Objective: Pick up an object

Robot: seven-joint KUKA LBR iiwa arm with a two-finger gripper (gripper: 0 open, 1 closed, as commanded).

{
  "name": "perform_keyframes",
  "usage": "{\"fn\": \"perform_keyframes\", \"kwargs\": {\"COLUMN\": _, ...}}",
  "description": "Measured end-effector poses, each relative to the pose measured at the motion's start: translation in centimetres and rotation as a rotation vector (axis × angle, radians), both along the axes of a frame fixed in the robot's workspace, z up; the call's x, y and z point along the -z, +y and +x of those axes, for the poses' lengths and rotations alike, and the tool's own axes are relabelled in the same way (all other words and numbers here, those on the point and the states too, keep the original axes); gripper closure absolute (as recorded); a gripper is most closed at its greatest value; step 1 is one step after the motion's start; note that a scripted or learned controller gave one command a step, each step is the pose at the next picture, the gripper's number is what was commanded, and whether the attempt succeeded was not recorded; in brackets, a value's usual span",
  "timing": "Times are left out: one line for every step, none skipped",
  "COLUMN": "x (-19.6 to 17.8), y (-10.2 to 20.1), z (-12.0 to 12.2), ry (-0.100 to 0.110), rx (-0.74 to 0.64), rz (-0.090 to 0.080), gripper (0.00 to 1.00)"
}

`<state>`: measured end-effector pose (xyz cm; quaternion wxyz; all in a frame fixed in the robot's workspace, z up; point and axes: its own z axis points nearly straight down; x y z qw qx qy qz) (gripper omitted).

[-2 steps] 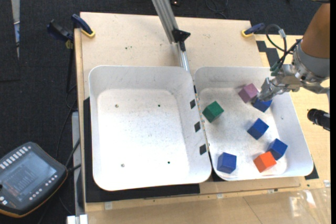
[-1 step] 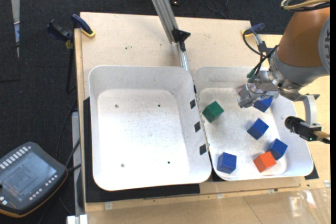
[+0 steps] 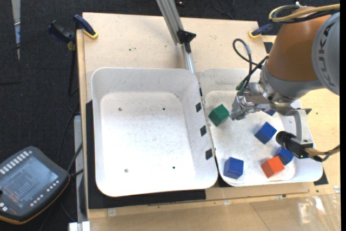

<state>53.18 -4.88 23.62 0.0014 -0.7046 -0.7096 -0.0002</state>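
Observation:
A green cube [image 3: 219,114] lies in the right bin [image 3: 303,173] near its left wall. My gripper [image 3: 237,112] hangs low over that bin, just to the right of the green cube and very close to it. Whether it touches the cube is unclear. A blue cube [image 3: 265,132] rests to the right of the gripper, below the wrist. Another blue cube [image 3: 233,167] sits near the bin's front edge. An orange-red cube [image 3: 272,166] lies at the front right, with a third blue cube [image 3: 285,156] touching it.
The left bin [image 3: 108,84] sits beside the right one, and the two meet at a shared wall [image 3: 204,127]. A slanted metal pole [image 3: 165,0] reaches down to the back of the bins. A black cable plug [image 3: 289,143] hangs by the wrist.

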Motion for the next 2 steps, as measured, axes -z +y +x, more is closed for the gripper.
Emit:
{"fn": "perform_keyframes", "kwargs": {"x": -0.8, "y": 5.1, "z": -1.7, "ry": -0.001, "rx": -0.002, "rz": 0.0, "gripper": 1.0}}
{"fn": "perform_keyframes", "kwargs": {"x": -0.3, "y": 9.9, "z": -1.8, "ry": 0.0, "rx": -0.001, "rz": -0.001, "gripper": 1.0}}
